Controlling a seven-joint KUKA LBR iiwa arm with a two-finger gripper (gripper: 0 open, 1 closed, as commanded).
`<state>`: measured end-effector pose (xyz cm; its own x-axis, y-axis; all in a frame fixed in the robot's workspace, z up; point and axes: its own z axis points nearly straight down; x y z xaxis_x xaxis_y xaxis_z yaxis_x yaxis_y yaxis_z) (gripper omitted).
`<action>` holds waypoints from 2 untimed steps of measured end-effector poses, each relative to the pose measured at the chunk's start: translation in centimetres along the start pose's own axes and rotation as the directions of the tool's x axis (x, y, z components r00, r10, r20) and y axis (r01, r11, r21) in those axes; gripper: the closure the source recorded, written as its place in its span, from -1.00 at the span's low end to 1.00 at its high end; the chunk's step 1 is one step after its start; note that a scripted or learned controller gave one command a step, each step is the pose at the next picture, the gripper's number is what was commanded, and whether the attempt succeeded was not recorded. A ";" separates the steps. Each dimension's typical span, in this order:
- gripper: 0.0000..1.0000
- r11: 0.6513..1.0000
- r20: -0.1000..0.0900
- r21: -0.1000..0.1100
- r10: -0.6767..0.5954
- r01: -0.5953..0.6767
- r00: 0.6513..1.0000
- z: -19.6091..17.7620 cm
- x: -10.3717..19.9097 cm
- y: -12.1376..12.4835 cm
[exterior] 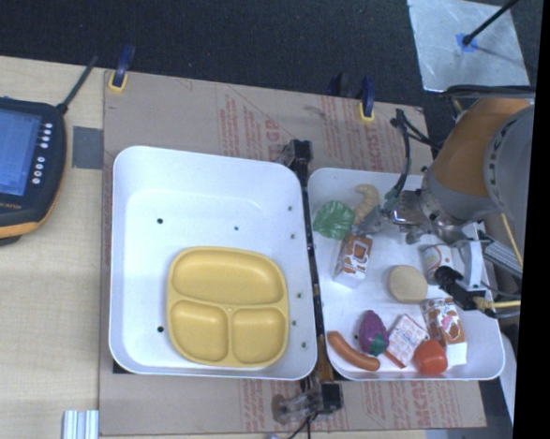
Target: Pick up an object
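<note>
Though near jaws point(415, 235), potato point(408, 283) apart.

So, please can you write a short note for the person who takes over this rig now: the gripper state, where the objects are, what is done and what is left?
Gripper: low over the far part of the right bin, near its right wall; whether it is open or shut cannot be told, and nothing is seen in it.
Right bin contents: green leafy toy, small carton, beige round piece, purple eggplant, sausage, red tomato, a few small packets.
Left bin: yellow divided plate.
Done: no object lifted yet.
Left: grasp one object and raise it.
</note>
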<state>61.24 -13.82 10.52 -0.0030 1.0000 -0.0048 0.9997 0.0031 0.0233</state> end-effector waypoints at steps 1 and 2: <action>-1.00 1.000 -0.003 0.013 -0.001 0.001 1.000 -0.1 2.8 4.8; -1.00 1.000 -0.002 0.001 0.000 0.000 1.000 0.0 -2.5 -4.9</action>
<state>56.34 -16.33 10.40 -0.0031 1.0000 -0.0030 0.9997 0.0032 0.0226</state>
